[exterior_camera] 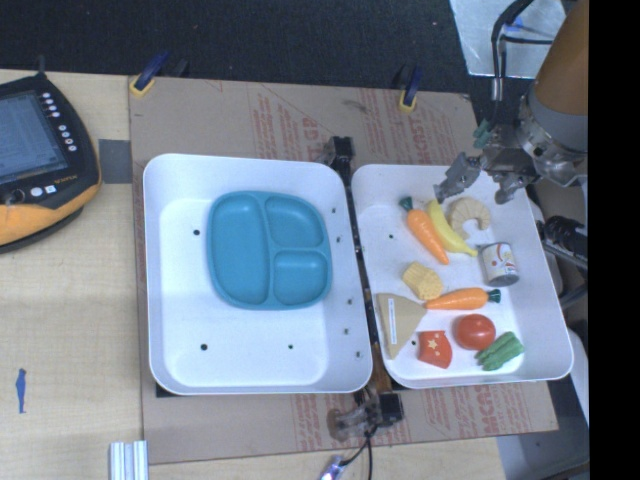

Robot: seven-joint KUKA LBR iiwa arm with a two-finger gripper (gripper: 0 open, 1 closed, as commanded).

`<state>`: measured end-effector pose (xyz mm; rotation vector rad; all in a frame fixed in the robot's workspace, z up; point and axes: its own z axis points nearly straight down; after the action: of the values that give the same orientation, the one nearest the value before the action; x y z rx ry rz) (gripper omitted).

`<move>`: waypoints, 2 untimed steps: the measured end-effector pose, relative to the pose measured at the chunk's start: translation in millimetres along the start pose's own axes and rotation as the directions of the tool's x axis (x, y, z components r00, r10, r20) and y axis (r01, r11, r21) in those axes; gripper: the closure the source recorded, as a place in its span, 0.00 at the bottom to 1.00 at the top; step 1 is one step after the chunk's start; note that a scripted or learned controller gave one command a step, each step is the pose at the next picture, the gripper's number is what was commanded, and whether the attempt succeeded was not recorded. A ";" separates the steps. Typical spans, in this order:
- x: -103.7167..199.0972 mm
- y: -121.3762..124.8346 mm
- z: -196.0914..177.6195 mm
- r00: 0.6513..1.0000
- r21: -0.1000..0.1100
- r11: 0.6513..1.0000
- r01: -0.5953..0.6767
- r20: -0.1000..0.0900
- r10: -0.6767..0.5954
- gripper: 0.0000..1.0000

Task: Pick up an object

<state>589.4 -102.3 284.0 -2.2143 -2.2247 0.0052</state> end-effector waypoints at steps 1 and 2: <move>10.1 -3.7 122.2 1.000 0.003 1.000 0.000 0.001 0.000 0.00; -29.1 30.4 187.3 1.000 -0.007 1.000 0.001 0.004 -0.001 0.00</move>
<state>619.1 -131.4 96.5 -2.2189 -2.2308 0.0017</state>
